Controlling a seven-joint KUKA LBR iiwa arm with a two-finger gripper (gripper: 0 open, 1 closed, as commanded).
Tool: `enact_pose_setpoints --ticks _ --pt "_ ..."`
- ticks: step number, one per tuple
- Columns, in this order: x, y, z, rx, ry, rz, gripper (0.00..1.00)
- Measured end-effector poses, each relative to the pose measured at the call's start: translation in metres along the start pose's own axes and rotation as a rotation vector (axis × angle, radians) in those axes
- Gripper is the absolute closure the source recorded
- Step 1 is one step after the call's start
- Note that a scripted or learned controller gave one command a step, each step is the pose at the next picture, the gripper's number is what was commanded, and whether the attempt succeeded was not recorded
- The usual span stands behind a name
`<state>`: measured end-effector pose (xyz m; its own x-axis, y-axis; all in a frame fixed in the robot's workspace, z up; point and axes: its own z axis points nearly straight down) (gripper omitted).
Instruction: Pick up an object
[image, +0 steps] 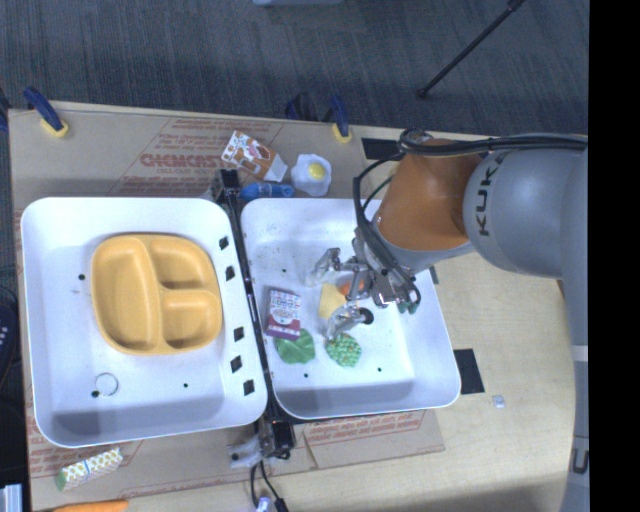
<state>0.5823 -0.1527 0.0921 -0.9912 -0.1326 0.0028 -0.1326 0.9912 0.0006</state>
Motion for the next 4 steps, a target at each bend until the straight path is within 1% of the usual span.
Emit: enact_pose_setpoints --ticks 1,2,3,4 --pt "-0.072 -0.029 -0.001 0.002 -0.005 0.03 0.0" --pt "-0.012 -0.054 -0.041 0.002 -0.003 -0.087 0.0" --pt "-0.066 -0.067 0.0 0.001 -0.003 -0.117 0.0" --pt "-0.039 -0.013 0.0 0.0 -0.003 -0.2 0.0"
